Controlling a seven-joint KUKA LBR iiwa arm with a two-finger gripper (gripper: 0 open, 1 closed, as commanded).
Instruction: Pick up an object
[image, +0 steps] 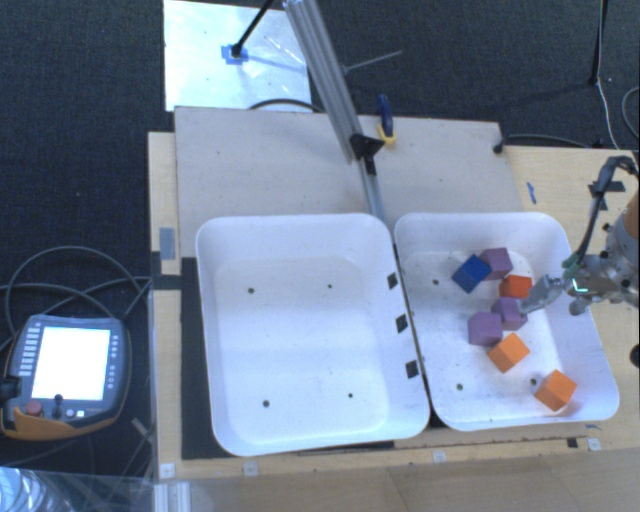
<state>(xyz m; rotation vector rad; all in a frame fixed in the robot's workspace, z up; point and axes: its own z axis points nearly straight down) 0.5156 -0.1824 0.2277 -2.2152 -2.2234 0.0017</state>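
Note:
Several small cubes lie in the right bin (445, 385). A blue cube (468, 273) and a purple cube (497, 263) sit at the back, with a red-orange cube (516, 286) just in front of them. Two more purple cubes (512, 313) (485, 328) sit mid-bin. An orange cube (510, 352) lies nearer the front and another orange cube (555, 390) is in the front right corner. My gripper (537, 297) reaches in from the right, low over the bin, its tip beside the red-orange cube and the nearer purple cube. Nothing visibly hangs from it.
The left bin (300, 330) adjoins the right one, with black clips along the shared rim (402, 323). A slanted metal pole (330, 80) rises behind the bins. A teach pendant (65, 375) lies off the bench at the left.

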